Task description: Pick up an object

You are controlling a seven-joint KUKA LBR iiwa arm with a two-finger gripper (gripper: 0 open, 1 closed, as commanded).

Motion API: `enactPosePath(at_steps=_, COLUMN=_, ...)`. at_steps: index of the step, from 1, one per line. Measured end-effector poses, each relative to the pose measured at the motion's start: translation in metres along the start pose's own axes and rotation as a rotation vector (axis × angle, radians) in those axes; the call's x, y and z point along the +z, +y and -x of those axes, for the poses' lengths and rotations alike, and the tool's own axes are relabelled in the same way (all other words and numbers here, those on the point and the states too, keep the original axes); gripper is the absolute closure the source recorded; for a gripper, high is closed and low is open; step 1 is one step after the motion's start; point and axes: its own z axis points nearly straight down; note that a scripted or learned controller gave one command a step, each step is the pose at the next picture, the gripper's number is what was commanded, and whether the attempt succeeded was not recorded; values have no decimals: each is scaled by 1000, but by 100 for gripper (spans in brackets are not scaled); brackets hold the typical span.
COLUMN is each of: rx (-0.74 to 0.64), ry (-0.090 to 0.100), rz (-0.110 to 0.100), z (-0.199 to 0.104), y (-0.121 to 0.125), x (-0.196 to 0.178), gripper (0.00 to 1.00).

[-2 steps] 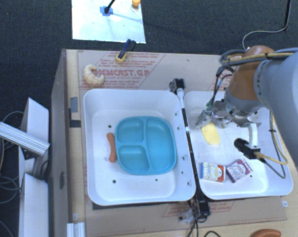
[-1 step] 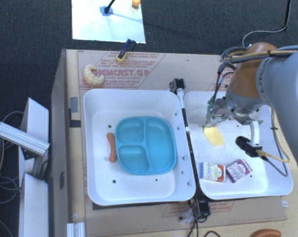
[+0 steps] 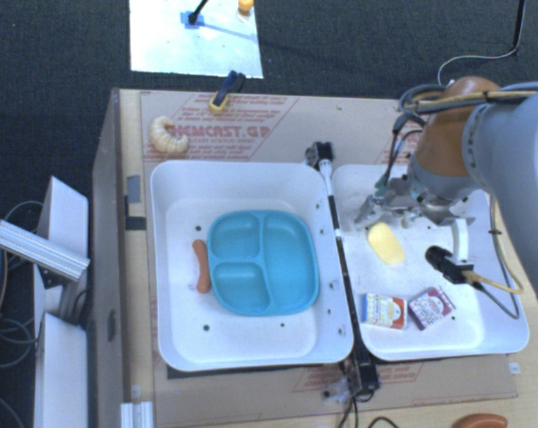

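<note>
Gripper low in right bin, beside yellow object; grasp not confirmed

Gripper [image 3: 386, 205] sat at upper left of right bin [image 3: 500, 328], just above yellow object [image 3: 386, 244]; finger state could not be told. Risks judged: rounded piece could slip aside on closing, or bin divider [image 3: 336, 230] close by could be clipped, nudging the packets [image 3: 384, 310]

Even, bright overhead light; whites glare slightly, image mildly soft.
</note>
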Motion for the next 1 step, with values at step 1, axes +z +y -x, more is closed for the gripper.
enactPosePath(at_steps=1, rx=6, ry=1, rz=-3, z=-4, y=-13, x=11, gripper=0)
